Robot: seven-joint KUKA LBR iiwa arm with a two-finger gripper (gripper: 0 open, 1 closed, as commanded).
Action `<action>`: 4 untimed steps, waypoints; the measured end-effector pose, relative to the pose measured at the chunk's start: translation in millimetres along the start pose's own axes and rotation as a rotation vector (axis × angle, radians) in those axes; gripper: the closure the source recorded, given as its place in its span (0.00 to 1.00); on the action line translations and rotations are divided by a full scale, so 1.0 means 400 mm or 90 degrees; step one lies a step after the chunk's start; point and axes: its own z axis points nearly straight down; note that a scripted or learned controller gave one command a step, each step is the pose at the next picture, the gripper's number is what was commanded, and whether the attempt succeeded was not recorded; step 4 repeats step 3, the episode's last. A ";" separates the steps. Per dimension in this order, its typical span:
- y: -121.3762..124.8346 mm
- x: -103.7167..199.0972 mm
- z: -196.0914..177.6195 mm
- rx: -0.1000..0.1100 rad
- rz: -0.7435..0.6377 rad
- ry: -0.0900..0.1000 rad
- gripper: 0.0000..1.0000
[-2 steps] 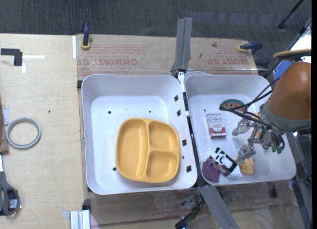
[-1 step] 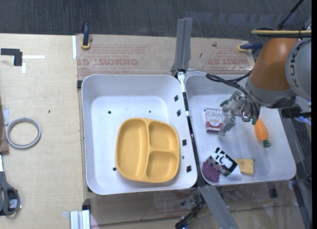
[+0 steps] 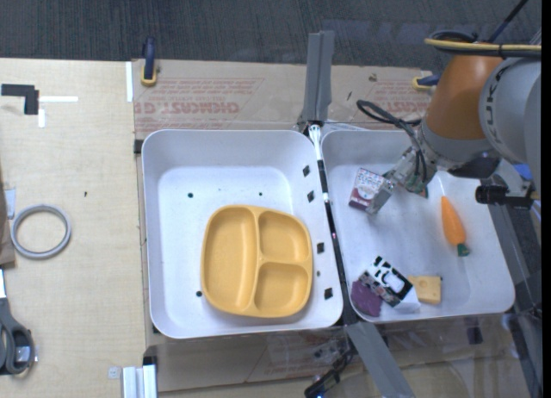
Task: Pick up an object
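Claw [image 3: 381,199] low in right white bin [image 3: 491,301], fingers apparently pinching the small white-and-pink paper packet [image 3: 366,188] at its tip. Packet looks light, thin, crushable, slick; edge grip seems best. Orange plastic carrot [image 3: 453,224] lies right of claw.

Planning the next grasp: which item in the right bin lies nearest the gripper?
The small pink-and-white packet, right at the gripper; the carrot and the corner pile lie farther off.

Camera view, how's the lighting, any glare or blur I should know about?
Camera view: even, soft light; the yellow tray is sharp with faint shadows; mild glare on the left bin floor; the small package by the gripper looks slightly blurred.
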 end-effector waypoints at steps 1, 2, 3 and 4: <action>0.059 0.004 0.002 0.002 0.334 0.001 0.00; 0.061 0.004 -0.021 0.003 0.332 0.000 1.00; 0.201 0.063 -0.271 0.002 0.366 0.001 1.00; 0.201 0.063 -0.271 0.002 0.366 0.001 1.00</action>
